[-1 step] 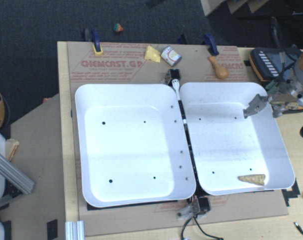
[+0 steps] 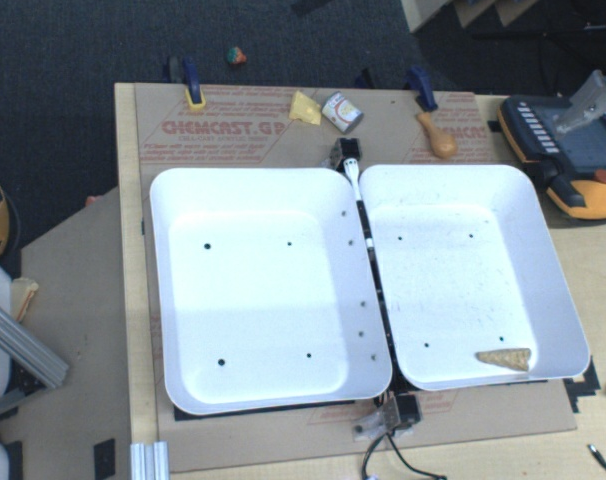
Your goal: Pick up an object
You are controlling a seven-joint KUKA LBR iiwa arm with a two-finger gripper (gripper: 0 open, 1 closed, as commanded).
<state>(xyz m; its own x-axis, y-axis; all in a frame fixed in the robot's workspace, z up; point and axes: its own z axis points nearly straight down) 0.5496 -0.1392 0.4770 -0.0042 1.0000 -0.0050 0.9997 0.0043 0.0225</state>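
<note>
1. A dark carpeted floor surrounds the bench on the far and left sides.
2. The tabletop is a brown sheet printed with red "CHEMCAST" lettering along its far edge.
3. The left bin is shallow and white, with four small dark dots on its floor.
4. The right bin sits just beside it, its floor lightly speckled. A thin black strip runs between the two rims.
5. A black-and-yellow device lies near the right bin's far right corner.
6. A grey metal rail slants at the left edge, off the tabletop.
7. The task's object, a tan wedge-shaped piece, lies flat in the right bin, near its front right corner and close to the front wall.
8. A wooden-handled item rests on the tabletop behind the right bin.
9. A yellow chunk and a small white box lie side by side behind the bins, almost touching.
10. Two blue clamps grip the far edge.
11. A small coloured ball lies on the floor beyond the tabletop.
12. Whether the claw is open or closed cannot be told here.
</note>
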